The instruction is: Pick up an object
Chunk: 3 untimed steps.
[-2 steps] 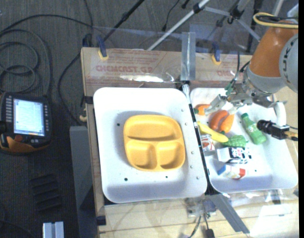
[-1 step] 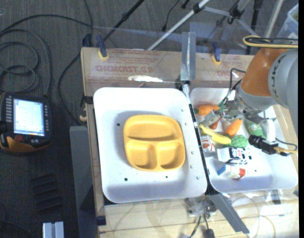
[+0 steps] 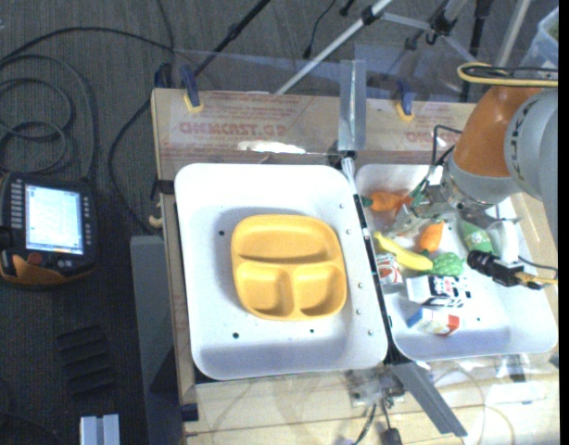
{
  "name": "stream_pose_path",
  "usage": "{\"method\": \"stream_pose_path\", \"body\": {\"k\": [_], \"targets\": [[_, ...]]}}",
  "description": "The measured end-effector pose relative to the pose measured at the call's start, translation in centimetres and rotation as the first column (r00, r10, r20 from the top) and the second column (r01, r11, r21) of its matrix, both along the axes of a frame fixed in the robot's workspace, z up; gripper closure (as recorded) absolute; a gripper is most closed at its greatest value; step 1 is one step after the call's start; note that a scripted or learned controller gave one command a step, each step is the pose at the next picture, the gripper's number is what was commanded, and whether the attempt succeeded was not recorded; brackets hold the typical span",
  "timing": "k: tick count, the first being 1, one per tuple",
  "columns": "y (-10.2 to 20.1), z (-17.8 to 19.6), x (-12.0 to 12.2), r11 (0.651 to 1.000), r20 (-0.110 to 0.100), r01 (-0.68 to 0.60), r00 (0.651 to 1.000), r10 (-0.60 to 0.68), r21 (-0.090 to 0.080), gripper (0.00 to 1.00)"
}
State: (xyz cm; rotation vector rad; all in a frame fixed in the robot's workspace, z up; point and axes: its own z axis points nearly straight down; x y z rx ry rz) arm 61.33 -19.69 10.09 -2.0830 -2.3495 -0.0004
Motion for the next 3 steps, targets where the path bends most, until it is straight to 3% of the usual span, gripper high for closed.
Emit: {"method": "stream_pose_path", "body": {"k": [1,2,3], "targets": [[-2.6,-1.2,3.6,0.943,0.005,0.331,0.943,-0.331,-0.003,1.00],[3.3,9.2,5.5,0.883,-0.001,0.468,0.883,-0.468,-0.006,1.00],[2.7,11.3,5.5,0.950,0.000,0.313,0.950,-0.313,-0.007,1.00]]}}
